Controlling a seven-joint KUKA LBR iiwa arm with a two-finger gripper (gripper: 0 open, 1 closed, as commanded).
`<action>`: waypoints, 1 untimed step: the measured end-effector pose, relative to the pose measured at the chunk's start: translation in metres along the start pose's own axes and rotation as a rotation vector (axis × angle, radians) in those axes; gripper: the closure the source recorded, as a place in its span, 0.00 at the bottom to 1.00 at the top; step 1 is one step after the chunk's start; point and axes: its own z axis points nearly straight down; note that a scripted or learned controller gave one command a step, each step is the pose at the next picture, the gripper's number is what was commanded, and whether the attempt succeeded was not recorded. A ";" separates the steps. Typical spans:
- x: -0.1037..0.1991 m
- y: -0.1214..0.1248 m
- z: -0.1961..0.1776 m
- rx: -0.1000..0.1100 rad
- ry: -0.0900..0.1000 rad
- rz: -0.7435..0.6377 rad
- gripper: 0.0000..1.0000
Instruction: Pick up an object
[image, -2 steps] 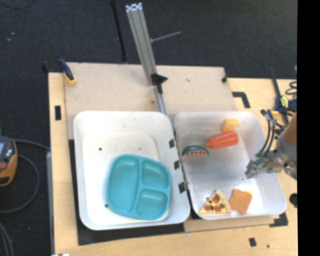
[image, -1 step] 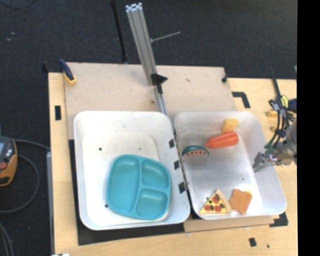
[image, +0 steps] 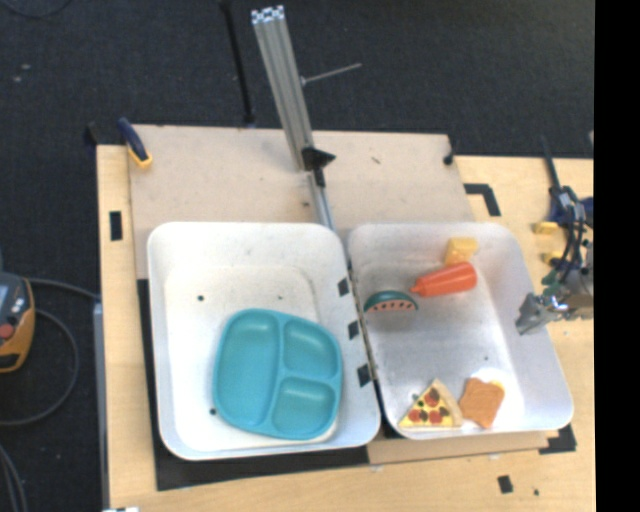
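Hand (image: 533, 313) low at the right bin's (image: 540, 385) right rim, finger state impossible to tell, nothing visibly held; carrot (image: 445, 281), yellow block (image: 461, 248) and watermelon slice (image: 390, 302) at its far end, pizza slice (image: 432, 407) and toast (image: 482, 401) at its near edge.

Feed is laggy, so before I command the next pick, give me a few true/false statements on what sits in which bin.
1. The teal divided plate lies in the left bin. True.
2. The toy carrot lies in the left bin. False: it is in the right bin.
3. The pizza slice sits near the right bin's front edge. True.
4. The watermelon slice rests on the plate. False: it lies in the right bin, by the divider.
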 end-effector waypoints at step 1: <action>0.052 0.026 0.008 0.002 0.003 -0.004 1.00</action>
